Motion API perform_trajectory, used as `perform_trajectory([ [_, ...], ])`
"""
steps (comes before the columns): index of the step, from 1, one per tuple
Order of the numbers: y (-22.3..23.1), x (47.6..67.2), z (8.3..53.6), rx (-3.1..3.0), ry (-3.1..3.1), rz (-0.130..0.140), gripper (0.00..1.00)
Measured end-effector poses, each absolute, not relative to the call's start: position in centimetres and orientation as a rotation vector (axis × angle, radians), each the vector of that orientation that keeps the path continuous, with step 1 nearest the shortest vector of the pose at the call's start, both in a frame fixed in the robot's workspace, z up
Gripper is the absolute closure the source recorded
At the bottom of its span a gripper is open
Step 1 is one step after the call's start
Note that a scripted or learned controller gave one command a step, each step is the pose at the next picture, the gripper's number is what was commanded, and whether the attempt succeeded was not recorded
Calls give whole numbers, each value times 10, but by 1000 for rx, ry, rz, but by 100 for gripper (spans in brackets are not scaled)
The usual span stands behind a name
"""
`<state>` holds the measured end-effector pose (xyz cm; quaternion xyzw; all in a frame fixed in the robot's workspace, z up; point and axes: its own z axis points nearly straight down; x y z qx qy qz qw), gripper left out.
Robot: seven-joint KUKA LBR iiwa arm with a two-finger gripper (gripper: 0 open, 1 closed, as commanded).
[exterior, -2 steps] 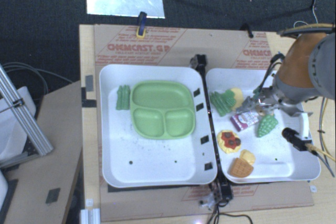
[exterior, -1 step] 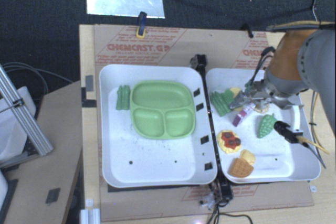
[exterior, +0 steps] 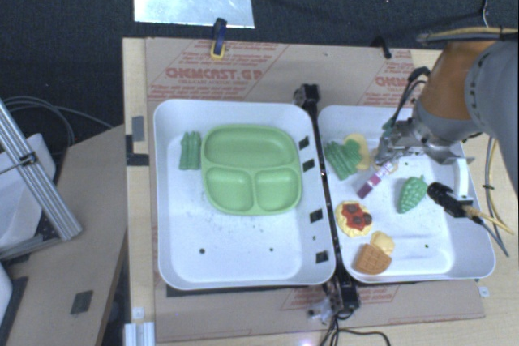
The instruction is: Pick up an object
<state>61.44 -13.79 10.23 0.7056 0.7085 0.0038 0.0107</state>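
Note:
My gripper [exterior: 390, 150] hangs low over the upper middle of the right bin [exterior: 470, 255]. Just below and left of it lies a small purple and white stick [exterior: 375, 178], close to the gripper tip; whether they touch is unclear. A dark green ridged vegetable [exterior: 340, 160] and a yellow piece [exterior: 355, 147] lie to the gripper's left. To the right sits a green bumpy fruit [exterior: 412, 193]. Nearer the front are a round pizza piece [exterior: 354, 218], a waffle [exterior: 371, 259] and a small yellow chunk [exterior: 382, 241].
The left bin [exterior: 174, 255] holds a green divided plate [exterior: 250, 169] and a green bean bundle [exterior: 190, 151] beside it. A black divider with clips [exterior: 318, 174] runs between the bins. The arm's grey wrist covers the right bin's upper right corner.

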Motion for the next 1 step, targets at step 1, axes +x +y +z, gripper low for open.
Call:
perform_trajectory([
  [1,-138,614,101,2203,2212,11,0],
])
